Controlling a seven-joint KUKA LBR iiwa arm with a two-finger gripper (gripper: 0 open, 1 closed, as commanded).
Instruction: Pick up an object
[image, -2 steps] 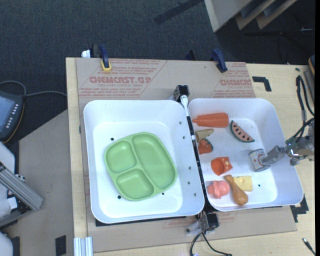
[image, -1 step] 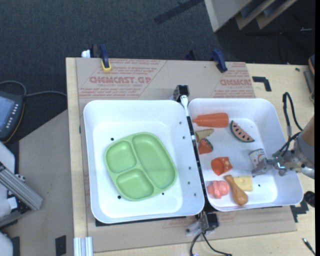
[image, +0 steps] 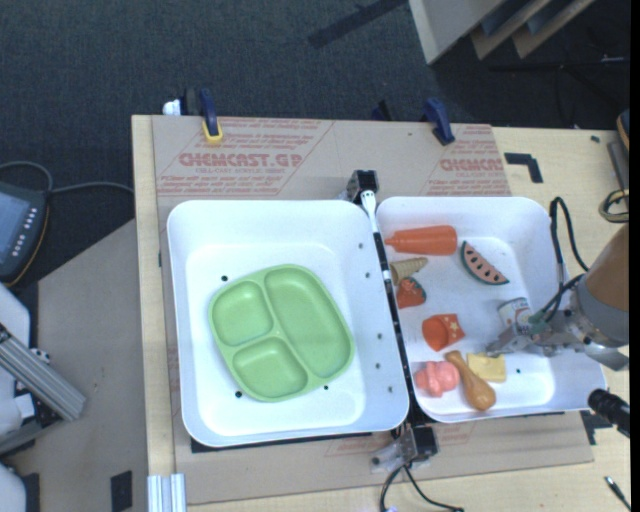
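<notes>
The right bin (image: 530, 222) holds several toy foods: an orange carrot (image: 422, 240), a watermelon slice (image: 484, 264), a tan wedge (image: 407, 268), a red strawberry (image: 410, 292), a red cube (image: 443, 330), a pink piece (image: 436, 377), a brown drumstick (image: 474, 384) and a yellow cheese block (image: 488, 367). My gripper (image: 505, 328) hangs low over the bin's right half, just above the cheese block and right of the red cube. It is open, and nothing sits between its fingers.
The left bin (image: 190, 235) carries a green divided plate (image: 280, 330). A divider rail (image: 385, 290) runs between the two bins. The arm (image: 605, 300) comes in over the right bin's right rim, with a black cable (image: 556, 240) looping above it.
</notes>
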